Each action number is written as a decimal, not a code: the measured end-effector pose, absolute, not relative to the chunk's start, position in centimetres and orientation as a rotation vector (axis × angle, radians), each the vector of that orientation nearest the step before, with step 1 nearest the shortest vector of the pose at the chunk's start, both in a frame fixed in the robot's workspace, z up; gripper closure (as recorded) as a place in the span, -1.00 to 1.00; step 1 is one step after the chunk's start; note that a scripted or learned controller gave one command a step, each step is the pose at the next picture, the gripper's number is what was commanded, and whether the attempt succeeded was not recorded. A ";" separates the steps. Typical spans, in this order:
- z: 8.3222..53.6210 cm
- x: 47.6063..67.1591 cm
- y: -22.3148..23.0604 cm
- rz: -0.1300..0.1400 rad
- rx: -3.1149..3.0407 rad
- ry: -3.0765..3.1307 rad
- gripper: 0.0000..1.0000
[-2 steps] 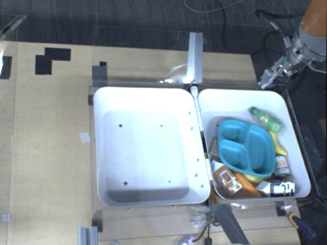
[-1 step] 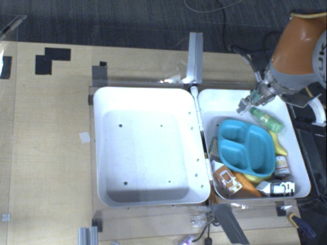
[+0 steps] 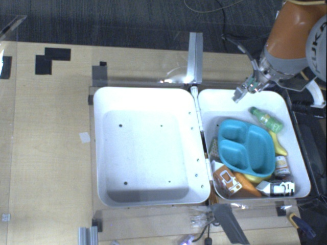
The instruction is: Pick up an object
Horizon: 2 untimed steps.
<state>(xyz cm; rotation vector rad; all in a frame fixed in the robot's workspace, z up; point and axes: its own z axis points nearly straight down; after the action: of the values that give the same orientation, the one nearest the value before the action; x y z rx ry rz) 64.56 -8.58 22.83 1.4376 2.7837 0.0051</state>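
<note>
With the claw (image 3: 244, 92), whose finger state cannot be told, poised over the right bin (image 3: 214, 102) rim, descend onto the green bottle (image 3: 265, 119) just right-below, avoiding the blue divided tray (image 3: 246, 148).

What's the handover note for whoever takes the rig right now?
Hand: raised over the right bin's far left corner, nothing visibly in it; finger state unclear.
Objects: all in the right bin. Blue divided tray on top of the pile, green bottle behind it, yellow banana at its right, brown packet and white-capped bottle along the near edge.
Left bin: white floor showing.
Done: no pick yet.
Left: descend, grasp one object, lift.
</note>
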 end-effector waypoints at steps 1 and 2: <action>21.4 65.4 -6.7 0.006 1.469 2.769 1.00; 21.4 65.4 -6.7 0.006 1.470 2.769 -1.00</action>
<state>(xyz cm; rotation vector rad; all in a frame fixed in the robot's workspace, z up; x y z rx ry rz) 65.44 -6.67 21.44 1.4697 2.7689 0.0061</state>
